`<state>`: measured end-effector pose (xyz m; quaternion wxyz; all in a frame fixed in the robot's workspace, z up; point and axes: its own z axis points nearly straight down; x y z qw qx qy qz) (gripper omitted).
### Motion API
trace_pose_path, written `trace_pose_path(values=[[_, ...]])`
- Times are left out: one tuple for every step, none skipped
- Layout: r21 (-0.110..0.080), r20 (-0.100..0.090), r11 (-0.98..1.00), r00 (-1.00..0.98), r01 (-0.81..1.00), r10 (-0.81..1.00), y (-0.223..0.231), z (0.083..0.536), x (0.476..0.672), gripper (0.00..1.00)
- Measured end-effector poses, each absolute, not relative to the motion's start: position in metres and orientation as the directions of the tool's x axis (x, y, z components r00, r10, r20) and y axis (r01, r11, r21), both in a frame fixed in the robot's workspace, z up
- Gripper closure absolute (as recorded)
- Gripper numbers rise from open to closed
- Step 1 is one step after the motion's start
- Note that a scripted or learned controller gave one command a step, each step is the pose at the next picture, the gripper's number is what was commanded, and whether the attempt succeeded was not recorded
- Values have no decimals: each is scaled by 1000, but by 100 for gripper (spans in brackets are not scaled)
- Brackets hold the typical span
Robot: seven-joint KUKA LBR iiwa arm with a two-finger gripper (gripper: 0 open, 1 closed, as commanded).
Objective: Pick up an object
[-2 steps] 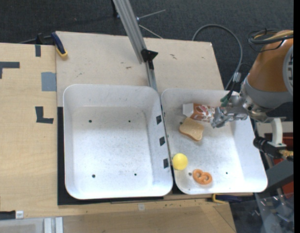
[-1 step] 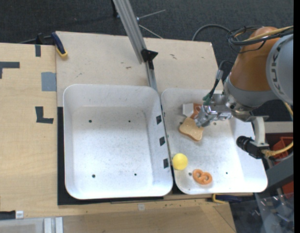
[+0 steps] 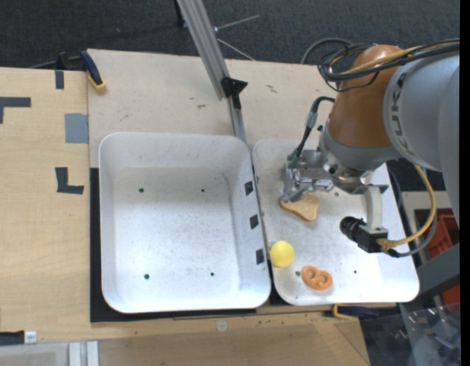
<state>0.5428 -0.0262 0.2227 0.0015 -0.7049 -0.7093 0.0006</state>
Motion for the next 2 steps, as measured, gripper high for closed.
trace_pose_path(values=[[-2, 2, 7, -7, 1000, 1000, 19, 228, 544, 100], [-1, 2, 8, -8, 1000, 1000, 73, 238, 548, 100]])
